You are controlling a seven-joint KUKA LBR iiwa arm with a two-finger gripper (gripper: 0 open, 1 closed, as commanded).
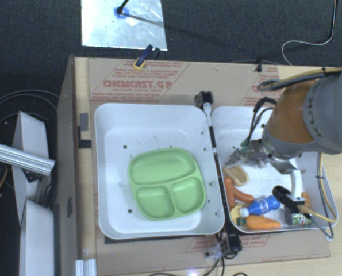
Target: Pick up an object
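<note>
Claw (243, 153): middle right of the frame; you cannot tell its state.
Nearest thing: tan bread piece (237, 174), just below the claw, lying slantwise.

A green divided plate (167, 183) lies in the left white bin (114, 132). The bench (159, 79) is cardboard printed with red lettering. Beyond it, a shiny metal sheet (123, 16) rests on dark carpet (33, 33). Black cables (15, 105) and a silver bar (20, 157) sit at left.
</note>
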